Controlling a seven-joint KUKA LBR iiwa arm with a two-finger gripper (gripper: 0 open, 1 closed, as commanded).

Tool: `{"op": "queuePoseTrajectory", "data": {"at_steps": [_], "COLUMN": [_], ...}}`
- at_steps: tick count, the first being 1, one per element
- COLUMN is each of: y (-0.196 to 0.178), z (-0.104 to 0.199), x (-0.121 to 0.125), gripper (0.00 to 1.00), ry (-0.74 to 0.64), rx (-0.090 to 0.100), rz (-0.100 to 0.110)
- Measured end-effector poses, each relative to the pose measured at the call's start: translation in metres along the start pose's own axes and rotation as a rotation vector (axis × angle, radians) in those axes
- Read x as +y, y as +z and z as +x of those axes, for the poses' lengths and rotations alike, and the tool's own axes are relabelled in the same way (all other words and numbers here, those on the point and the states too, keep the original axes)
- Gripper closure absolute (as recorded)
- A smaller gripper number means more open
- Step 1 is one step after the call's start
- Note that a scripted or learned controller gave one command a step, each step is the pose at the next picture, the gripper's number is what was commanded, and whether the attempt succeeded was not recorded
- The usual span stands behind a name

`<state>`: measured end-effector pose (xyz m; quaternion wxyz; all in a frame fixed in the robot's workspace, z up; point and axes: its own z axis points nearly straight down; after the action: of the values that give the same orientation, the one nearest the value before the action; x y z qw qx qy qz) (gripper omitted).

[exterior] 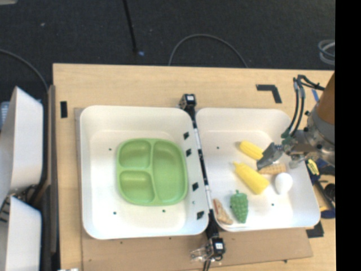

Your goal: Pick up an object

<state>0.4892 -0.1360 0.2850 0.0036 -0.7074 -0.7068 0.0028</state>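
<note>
The right bin (265, 120) holds several toy foods. A small yellow corn piece (250, 149) lies near its middle. A larger yellow piece (251, 178) lies just below it. A white egg (283, 182) rests to the right of that. Near the front wall lie a green bunch of grapes (240, 206) and a tan bread-like piece (221, 213). My gripper (277, 156) hangs over the right side of this bin, between the small corn and the egg. A tan item (274, 167) lies partly hidden right under it. Nothing is visibly held.
The left bin (96, 129) holds a green divided plate (152, 171). A clamped divider (196, 151) runs between the two bins. Cables (302, 95) hang by the arm at the right. White boxes (22, 151) stand off the bench's left edge.
</note>
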Motion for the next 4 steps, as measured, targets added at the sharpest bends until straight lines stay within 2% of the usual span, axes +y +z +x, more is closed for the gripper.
{"op": "queuePoseTrajectory", "data": {"at_steps": [1,3,4], "y": [-0.005,0.119,0.161], "z": [0.000,-0.001,-0.017], "x": [0.002,0.008,0.018], "gripper": [0.00,0.00,0.00], "ry": [-0.003,0.000,0.002], "rx": [-0.002,0.000,-0.015], "rz": [-0.012,-0.003,-0.031]}}
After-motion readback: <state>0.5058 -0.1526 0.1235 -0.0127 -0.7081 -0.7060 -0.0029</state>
